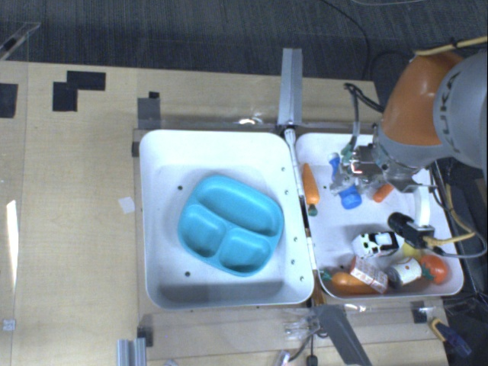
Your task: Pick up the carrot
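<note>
The carrot is a slim orange piece lying lengthwise against the left wall of the right bin, its dark green end pointing toward the front. My gripper hangs over the back middle of that bin, a short way to the right of the carrot and apart from it. A small blue object lies just below the gripper. A small orange piece shows beside the wrist.
The left bin holds a blue divided plate. At the front of the right bin lie a black-and-white cow toy, an orange piece, a red-orange round toy and other small items.
</note>
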Robot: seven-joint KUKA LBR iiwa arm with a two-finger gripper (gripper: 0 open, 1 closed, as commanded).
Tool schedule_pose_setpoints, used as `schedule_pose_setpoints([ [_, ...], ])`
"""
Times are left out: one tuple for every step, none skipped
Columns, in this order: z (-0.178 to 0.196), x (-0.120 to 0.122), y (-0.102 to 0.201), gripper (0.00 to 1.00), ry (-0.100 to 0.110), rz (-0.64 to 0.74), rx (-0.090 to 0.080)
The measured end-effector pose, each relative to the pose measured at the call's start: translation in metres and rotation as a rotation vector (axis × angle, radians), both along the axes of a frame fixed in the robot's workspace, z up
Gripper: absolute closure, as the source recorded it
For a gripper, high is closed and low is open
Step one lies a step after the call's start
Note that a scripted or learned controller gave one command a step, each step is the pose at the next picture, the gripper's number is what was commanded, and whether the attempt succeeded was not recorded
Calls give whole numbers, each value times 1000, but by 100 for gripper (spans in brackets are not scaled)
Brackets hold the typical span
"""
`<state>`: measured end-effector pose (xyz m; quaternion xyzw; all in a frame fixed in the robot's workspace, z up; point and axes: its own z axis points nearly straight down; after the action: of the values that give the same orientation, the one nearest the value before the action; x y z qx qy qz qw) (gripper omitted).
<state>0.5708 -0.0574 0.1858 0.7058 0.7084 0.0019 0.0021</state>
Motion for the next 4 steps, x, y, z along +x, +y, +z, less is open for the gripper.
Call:
schedule_pose_setpoints([
  [-2, -59, 3, 100, 4, -178, 2],
  [9, -57, 4, 100, 0, -174, 2],
  [-2, -83, 79, 100, 5, -600, 4],
  [-2, -84, 144, 100, 5, -698, 4],
])
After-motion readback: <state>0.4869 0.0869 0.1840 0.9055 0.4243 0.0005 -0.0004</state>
